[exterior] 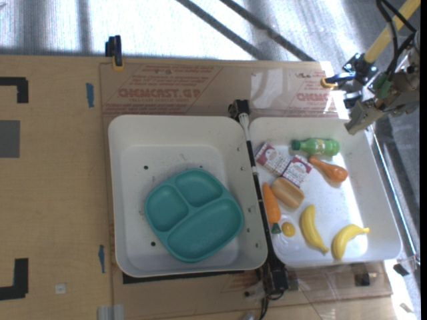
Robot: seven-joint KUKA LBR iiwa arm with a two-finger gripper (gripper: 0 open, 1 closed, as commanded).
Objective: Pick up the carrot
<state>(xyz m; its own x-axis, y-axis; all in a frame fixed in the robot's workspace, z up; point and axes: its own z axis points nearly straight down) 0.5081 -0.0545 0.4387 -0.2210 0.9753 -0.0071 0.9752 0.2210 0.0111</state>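
carrot (271,203): lain in the right bin (373,245), against its left wall, lower centre of frame; bread roll (287,193) just beside it
gripper (360,115): seen at upper right of frame, over the bin's top right corner, well apart from the carrot; jaw state cannot be told
left bin (127,199): teal divided plate (193,213) held inside
others: green bottle (315,146); two bananas (313,229)

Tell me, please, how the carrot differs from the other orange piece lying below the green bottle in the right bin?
The carrot is a slim, plain orange stick; the other orange piece is club-shaped, swelling to a rounded end on the right. The carrot lies against the bin's left wall, running up and down the view, while the other lies nearly crosswise towards the right side. The carrot sits beside the bread roll; the other lies just below the green bottle. Both are orange and lie flat.
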